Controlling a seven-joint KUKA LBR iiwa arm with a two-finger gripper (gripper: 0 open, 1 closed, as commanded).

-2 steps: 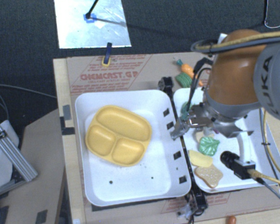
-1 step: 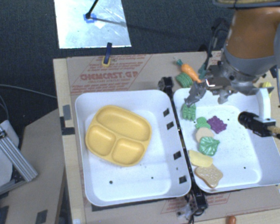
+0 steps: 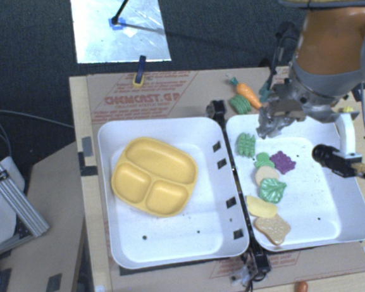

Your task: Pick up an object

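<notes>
Approach step, nothing grasped yet. Gripper hangs over the right bin at its 11 o'clock corner, arm reaching in from 2 o'clock, wrist pointing down. Finger spacing: cannot tell; nothing seen between them. Nearest target, green toy, lies just at the gripper's 8 o'clock. Next: shift over it, descend, close.

Divided tray: smooth yellow plastic, slight gloss. Two bins: white plastic, smooth, faintly speckled. Board beneath: matt brown cardboard; toy food pieces: moulded plastic.
</notes>
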